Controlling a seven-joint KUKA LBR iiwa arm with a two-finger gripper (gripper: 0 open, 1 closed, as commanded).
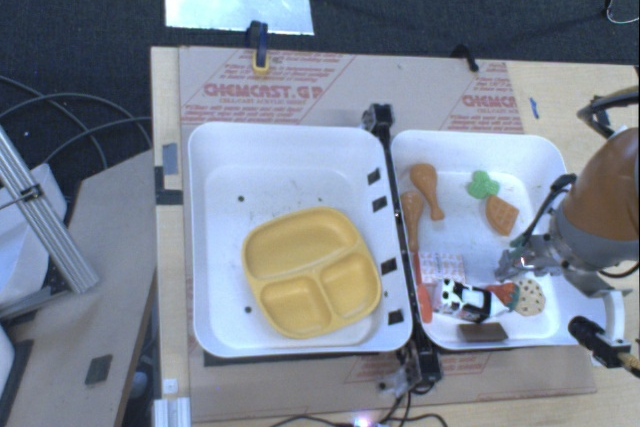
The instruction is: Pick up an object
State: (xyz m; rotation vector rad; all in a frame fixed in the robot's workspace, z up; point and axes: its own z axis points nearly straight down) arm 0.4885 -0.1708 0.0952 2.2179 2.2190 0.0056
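I had the pincer (512, 265) low in the right bin (545, 155), its grip state impossible to tell, with the cookie (529, 296) just below it and nothing visibly lifted yet.

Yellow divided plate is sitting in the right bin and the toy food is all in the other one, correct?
Not quite: the camera view shows the yellow divided plate in the left bin. The toy food, such as the carrot and drumstick, is in the other bin.

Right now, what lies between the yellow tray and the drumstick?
In the camera view, the bins' adjoining white walls with black clips separate the yellow tray from the drumstick; a second brown toy piece lies beside them.
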